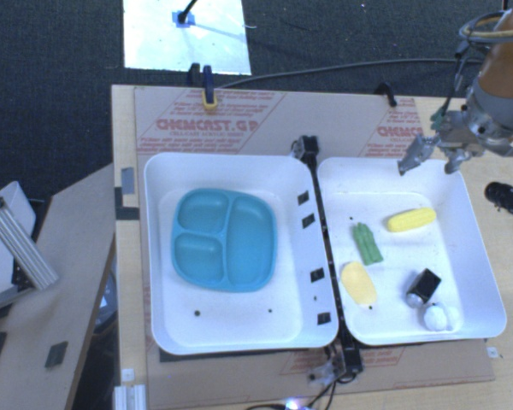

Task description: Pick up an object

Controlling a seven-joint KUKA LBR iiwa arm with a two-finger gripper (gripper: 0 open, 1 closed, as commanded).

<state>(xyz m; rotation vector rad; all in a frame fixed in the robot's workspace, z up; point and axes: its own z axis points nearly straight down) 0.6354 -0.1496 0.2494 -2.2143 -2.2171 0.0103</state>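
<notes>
My gripper (431, 162) hangs open over the far edge of the right bin (483, 254), its two fingers spread apart with nothing between them. Below it in that bin lie a yellow corn-like piece (410, 220), a green vegetable piece (367, 243), a pale yellow rounded piece (357, 283), a small black block (423, 285) and a white lumpy object (437, 317). The corn piece is the nearest to the gripper, a little toward the front of it.
The left bin (167, 314) holds a blue sectioned plate (225, 238). A black-marked divider (316, 229) runs between the bins. A cable and a blue-yellow clamp (209, 88) lie at the bench's far edge.
</notes>
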